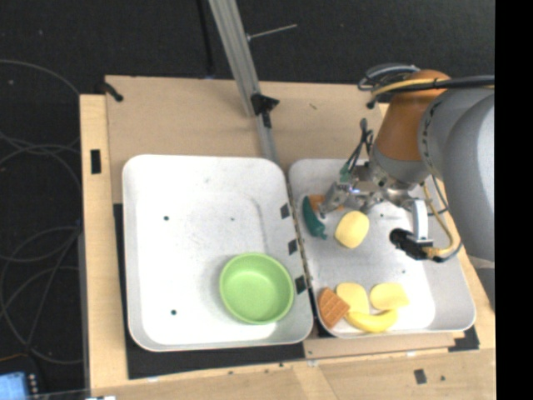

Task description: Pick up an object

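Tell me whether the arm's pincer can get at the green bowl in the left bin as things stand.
Probably yes. The green bowl sits alone and open-side up in the left bin, with nothing over it. The pincer hangs over the right bin, so it must cross the rims between the two bins.

Tan wooden bench top (pixel 183 123) sat over a dark floor. Two shallow white plastic bins rested directly on it, side by side, edges touching at the middle. Left white bin (pixel 191 215) was the larger one in view; right white bin (pixel 441 298) sat flush beside it. A slanted grey metal pole (pixel 237 48) met the bench behind the bins.
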You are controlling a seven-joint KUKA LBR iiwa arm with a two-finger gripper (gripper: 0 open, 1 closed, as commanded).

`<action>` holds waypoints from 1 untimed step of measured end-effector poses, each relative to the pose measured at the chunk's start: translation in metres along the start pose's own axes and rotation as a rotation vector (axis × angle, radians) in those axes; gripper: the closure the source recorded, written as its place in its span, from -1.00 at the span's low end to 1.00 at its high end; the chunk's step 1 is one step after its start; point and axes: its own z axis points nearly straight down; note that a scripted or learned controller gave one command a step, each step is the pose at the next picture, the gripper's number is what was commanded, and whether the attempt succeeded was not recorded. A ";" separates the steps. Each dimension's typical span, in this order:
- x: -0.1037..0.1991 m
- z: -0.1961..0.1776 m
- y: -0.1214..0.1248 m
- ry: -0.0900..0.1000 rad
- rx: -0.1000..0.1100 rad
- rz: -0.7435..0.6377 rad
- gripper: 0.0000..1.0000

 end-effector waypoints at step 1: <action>0.000 -0.014 0.001 0.001 -0.006 0.001 1.00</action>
